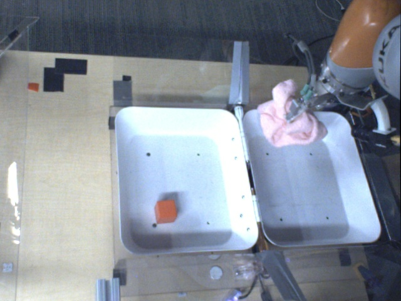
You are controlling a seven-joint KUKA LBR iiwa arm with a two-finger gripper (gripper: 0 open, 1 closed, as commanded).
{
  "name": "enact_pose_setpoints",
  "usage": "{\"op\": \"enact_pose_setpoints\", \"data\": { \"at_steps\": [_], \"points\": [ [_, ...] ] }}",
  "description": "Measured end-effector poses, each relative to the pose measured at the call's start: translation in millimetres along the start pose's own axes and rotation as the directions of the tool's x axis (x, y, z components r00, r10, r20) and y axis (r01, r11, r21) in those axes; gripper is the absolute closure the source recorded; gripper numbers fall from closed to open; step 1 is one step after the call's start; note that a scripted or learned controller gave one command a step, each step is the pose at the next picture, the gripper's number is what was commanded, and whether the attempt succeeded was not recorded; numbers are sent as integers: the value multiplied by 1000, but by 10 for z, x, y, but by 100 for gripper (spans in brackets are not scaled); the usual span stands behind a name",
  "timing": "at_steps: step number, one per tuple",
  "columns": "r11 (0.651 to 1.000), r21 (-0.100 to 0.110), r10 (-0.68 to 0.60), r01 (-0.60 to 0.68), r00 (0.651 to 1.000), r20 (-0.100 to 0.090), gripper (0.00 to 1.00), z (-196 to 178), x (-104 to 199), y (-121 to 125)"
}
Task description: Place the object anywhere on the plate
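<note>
While a pink cloth (pixel 289 122) bunches at the right bin's (pixel 319 231) upper edge, the gripper (pixel 299 105) pinches its top folds, fingers clamped on fabric.

Crumpled pink cloth (pixel 288 123) bunched at the right bin's (pixel 326 231) far edge.

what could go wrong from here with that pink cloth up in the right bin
1. The pink cloth lies bunched at the far rim of the right bin; a pull might drag part of it over the edge.
2. The claw sits on the cloth's upper right part, so it may pinch only a fold, and soft fabric could slip free.
3. The orange block lies in the left bin, a long carry away.
</note>
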State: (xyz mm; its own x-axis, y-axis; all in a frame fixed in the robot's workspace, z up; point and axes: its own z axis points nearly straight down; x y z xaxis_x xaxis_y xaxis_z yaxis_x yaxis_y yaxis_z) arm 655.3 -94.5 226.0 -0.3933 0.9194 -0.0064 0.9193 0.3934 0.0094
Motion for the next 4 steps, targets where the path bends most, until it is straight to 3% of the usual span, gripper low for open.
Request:
{"op": "enact_pose_setpoints", "data": {
  "at_steps": [1,2,3,4],
  "points": [
    [920,-3,-392,392,920,0,100,-112,449,183],
    [693,-5,-721,721,693,3,100,-168,935,486],
    [390,-6,-921,921,390,3,100,-84,1435,596],
    [389,-7,-921,921,389,1,100,-77,1917,707]
  ]
}}
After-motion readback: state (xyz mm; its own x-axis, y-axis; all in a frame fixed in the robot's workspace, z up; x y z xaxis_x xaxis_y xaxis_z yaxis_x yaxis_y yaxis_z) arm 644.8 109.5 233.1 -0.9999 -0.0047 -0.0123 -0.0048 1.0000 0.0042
